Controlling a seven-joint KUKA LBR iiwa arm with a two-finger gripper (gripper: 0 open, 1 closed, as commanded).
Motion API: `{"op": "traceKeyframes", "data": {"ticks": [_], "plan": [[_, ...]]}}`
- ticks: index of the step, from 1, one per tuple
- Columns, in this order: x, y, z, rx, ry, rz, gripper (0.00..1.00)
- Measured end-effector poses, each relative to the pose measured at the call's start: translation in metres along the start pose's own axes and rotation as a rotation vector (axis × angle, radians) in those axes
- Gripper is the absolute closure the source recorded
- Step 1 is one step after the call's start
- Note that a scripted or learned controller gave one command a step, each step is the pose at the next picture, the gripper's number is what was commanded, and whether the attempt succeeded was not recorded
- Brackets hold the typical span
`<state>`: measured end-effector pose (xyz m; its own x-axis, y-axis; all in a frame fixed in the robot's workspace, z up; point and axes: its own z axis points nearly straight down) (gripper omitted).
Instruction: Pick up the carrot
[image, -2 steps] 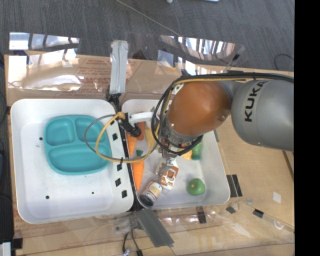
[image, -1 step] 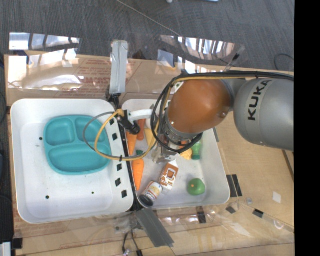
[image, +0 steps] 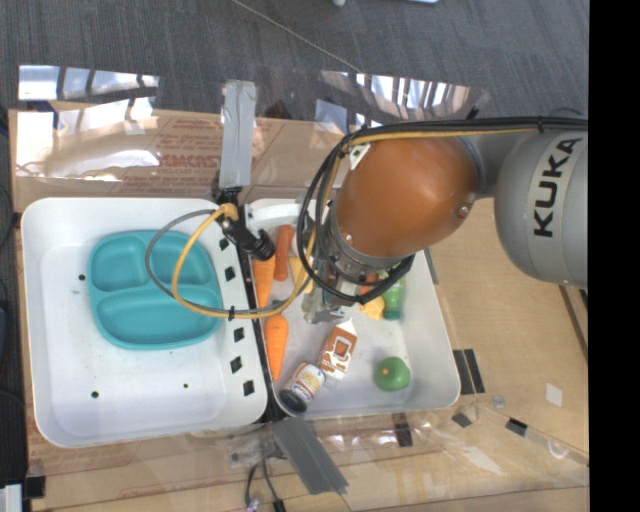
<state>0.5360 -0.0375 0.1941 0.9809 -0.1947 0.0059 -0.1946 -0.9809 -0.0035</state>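
Several carrot-like pieces lie along the left wall of the right bin (image: 440, 340). One orange carrot (image: 262, 281) sits under the yellow cable, a second orange carrot (image: 277, 346) lies just below it, and a darker reddish one (image: 283, 251) lies above. My gripper (image: 322, 304) hangs low over the bin's middle, just right of these carrots, mostly hidden beneath the orange wrist band (image: 405, 195). I see nothing held in it.
A small orange-labelled bottle (image: 340, 352) and a can (image: 303, 384) on its side lie below the gripper. A green lime (image: 392, 373), a green piece (image: 393, 298) and a yellow piece (image: 372, 310) sit to the right. A teal divided plate (image: 150, 290) rests in the left bin (image: 60, 400). Cables (image: 185, 250) loop over the divider.
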Motion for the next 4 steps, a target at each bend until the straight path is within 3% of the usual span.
{"op": "traceKeyframes", "data": {"ticks": [1,2,3,4], "plan": [[-0.046,0.034,0.004,-0.003,-0.011,0.001,1.00],[0.027,-0.051,0.004,0.000,-0.010,0.065,1.00],[-0.042,-0.042,0.004,-0.003,-0.011,0.029,1.00],[0.018,-0.013,0.004,-0.001,-0.008,0.003,1.00]]}}
